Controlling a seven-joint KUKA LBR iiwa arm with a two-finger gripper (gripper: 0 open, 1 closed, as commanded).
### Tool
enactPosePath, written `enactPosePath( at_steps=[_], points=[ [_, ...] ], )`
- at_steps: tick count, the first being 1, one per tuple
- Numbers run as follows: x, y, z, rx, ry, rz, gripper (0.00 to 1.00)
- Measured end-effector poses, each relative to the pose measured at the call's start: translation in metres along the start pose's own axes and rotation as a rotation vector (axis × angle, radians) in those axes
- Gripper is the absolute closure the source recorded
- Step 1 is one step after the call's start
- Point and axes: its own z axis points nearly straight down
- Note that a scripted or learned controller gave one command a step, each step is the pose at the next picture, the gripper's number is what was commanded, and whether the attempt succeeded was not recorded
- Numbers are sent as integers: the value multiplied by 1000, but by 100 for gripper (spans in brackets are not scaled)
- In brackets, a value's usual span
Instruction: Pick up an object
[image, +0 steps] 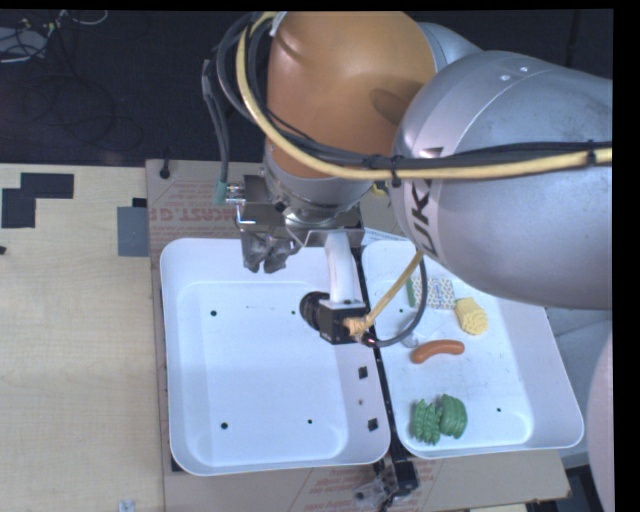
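From the overhead camera, the tool (266, 256) hangs over the left bin's (200, 440) back edge; can't tell how it's set. Over in the right bin (545, 420) sit a sausage (437, 350), corn cob (471, 317) and a green veggie (439, 418).

Two shallow white plastic bins sit side by side on the pale wooden bench (70, 340). In the right bin (540, 400), a yellow corn cob (472, 317) lies farthest back, an orange sausage (437, 350) just before it, and a green leafy vegetable (439, 419) nearest. The end effector (267, 255) hangs over the left bin's (250, 400) rear edge.
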Motion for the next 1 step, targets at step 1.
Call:
enactPosePath(
  at_steps=[1],
  points=[
    [-12,-44,-109,0,3,-4,100]
  ],
)
